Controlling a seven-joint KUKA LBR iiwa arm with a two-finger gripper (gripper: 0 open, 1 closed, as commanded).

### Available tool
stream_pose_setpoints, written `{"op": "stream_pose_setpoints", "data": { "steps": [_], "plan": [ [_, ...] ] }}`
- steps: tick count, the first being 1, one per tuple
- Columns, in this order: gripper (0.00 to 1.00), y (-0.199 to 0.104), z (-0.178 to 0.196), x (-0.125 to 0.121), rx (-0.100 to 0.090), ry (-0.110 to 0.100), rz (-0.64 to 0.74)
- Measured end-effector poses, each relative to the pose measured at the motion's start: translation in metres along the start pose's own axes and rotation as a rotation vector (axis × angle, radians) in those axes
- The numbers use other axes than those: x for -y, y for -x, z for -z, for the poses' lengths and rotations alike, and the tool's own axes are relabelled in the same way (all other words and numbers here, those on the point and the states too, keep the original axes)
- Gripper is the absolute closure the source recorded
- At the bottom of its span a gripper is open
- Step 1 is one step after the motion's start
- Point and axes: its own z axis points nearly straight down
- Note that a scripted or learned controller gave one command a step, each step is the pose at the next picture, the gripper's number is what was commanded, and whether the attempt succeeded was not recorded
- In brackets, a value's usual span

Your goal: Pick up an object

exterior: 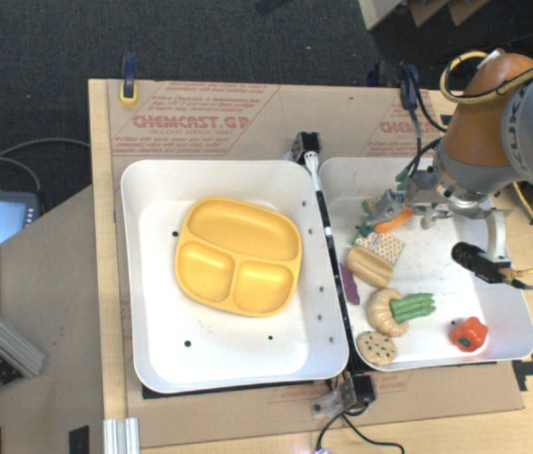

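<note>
The toy carrot point(391, 222) is a small orange plastic piece with a green top, lying slantwise in the upper left part of the right bin point(503, 343), directly under the gripper point(408, 206). It sits at the tips of the gripper, but the view does not show whether the jaws are clenched on it or released; I cannot tell.

Just below the carrot lies a pale waffle-patterned piece point(383, 248), touching a tan bun-shaped roll point(369, 269) with a smooth, rounded surface. Along the bin's left wall is a thin purple strip point(349, 282). Lower down, a glossy beige croissant-like toy point(385, 312) rests against a ribbed green vegetable point(412, 305). A round speckled cookie point(376, 348) sits near the bin's front left corner, and a shiny red pepper point(469, 333) stands apart toward the front right.

The left bin point(144, 282) holds a yellow divided plate point(238, 255) of smooth moulded plastic, with three rounded compartments. Both bins are shallow white trays with rounded corners, set on a brown cardboard-faced bench point(200, 112) printed with red lettering.

The arm point(522, 121) enters from the right, its orange band curving above the grey wrist, and bends down so that the gripper points into the right bin's back left area.
</note>
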Motion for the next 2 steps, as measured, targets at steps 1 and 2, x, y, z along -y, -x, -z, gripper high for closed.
{"op": "stream_pose_setpoints", "data": {
  "steps": [1, 2],
  "plan": [
    [0.00, 0.001, -0.024, -0.018, 0.003, 0.013, 0.001],
    [1.00, 0.000, -0.008, -0.021, 0.001, 0.025, 0.001]
  ]
}}
